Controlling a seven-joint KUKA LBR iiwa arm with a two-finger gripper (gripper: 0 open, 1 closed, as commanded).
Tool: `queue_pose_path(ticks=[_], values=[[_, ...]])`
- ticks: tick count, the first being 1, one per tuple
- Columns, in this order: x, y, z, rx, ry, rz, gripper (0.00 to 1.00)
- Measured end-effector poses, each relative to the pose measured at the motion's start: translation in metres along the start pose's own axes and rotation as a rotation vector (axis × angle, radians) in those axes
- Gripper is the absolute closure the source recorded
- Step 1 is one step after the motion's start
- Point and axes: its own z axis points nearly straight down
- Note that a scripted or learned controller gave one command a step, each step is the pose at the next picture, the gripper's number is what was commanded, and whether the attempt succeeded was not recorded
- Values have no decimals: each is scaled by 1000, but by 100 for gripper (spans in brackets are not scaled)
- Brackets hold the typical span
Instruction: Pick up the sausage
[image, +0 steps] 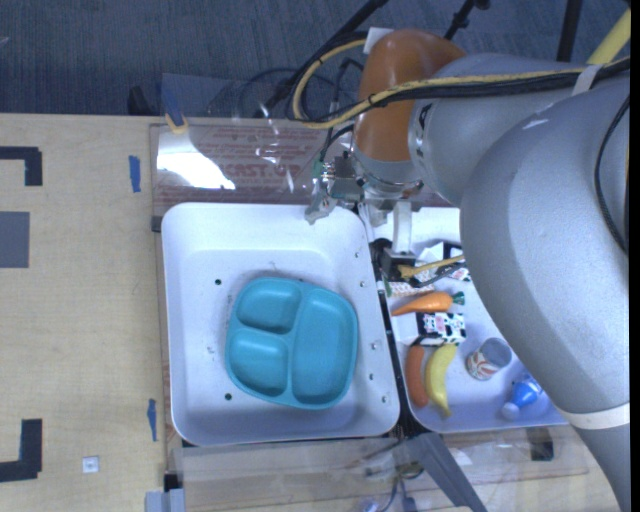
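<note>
Meanwhile, sausage (416, 374) beside banana (440, 377), right bin (470, 420).

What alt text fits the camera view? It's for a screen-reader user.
A grey arm's gripper hangs over the right bin, above a carrot, a banana and a sausage. The left bin holds a blue divided plate.
</note>
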Motion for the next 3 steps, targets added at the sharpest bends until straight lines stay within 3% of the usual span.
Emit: queue_pose_path(ticks=[1,2,3], values=[[80,-33,-10,67,39,-232,0],[63,-91,42,48,42,-262,0],[60,-88,32,43,40,-257,100]])
